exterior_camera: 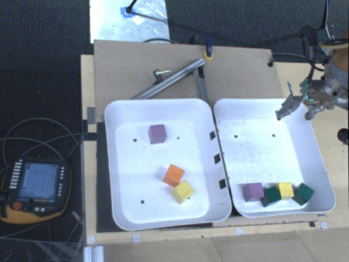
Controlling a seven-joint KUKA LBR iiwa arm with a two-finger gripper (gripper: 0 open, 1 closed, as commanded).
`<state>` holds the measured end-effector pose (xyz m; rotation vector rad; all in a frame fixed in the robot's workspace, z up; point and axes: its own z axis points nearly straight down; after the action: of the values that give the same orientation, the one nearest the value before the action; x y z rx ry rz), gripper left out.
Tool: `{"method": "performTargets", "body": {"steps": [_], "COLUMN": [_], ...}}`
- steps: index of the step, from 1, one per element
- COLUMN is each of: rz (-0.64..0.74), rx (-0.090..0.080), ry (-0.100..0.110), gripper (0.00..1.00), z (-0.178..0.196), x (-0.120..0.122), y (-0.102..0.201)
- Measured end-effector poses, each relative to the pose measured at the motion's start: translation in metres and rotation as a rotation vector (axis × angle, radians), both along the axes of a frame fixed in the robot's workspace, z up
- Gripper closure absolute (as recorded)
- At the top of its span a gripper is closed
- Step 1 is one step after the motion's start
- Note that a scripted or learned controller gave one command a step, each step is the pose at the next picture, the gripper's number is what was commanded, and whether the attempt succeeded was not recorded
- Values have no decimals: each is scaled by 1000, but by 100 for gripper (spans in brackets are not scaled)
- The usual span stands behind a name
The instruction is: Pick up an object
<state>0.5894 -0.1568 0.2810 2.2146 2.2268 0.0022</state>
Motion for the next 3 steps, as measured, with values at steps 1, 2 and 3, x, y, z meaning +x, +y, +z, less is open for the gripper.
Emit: {"method": "performTargets", "body": {"steps": [1, 2, 3], "rz": [0, -2, -4], "rx": [0, 1, 0], "ry": [0, 6, 5], "gripper": [0, 0, 0], "z": [0, -61, -104], "x": [0, -1, -5], "y": [0, 7, 3]}}
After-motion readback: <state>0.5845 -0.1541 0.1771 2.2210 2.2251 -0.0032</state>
